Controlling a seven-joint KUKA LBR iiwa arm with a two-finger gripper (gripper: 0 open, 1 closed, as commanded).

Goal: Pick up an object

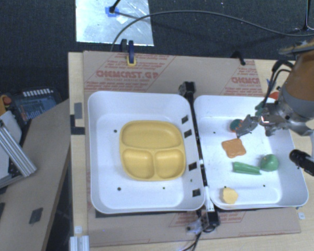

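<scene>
The gripper (249, 124) hangs over the right bin (293, 195), its fingers apart with nothing between them. Just left of it lies a small teal piece (235, 124). Below sits a flat orange slab (234, 148), roughly square, tilted a little. Farther down, a long green pod (246, 168) lies nearly left to right, beside a round green ball (269, 162). A yellow lump (230, 195) rests near the front wall.

A robotics lab or test cell. The two white bins (141, 101) sit on a board (162, 67) stamped CHEMCAST, with loose cables (209, 17), an aluminium rail (10, 145), a pendant (29, 106) and dark carpet (31, 35) around the bench.
</scene>
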